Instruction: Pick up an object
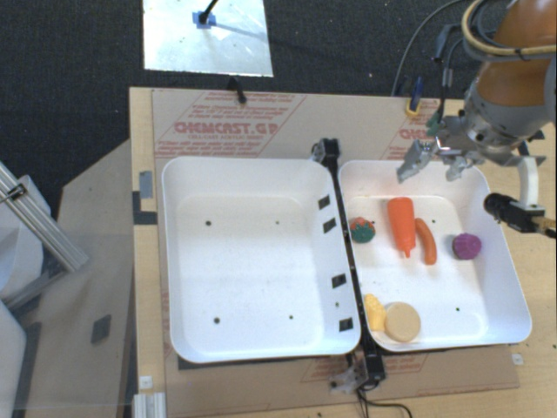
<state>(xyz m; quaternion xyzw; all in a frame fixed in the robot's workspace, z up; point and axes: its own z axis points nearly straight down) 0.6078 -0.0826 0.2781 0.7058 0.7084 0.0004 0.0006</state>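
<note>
My gripper (432,164) hangs above the far edge of the right bin (502,279), open, with nothing between its two fingers. Below it in that bin lie an orange carrot-like piece (401,225) and a thinner orange sausage-like piece (426,240) side by side. A purple lump (466,246) rests to their right. A small red and green item (361,230) sits by the bin's left wall. A tan round disc (402,322) and a yellow piece (374,312) lie at the near left corner.
The left bin (187,233) adjoins the right one along a black clipped divider (341,251). A shiny metal sheet (207,24) lies beyond the bench. A black fixture (513,212) juts in at the right bin's right rim.
</note>
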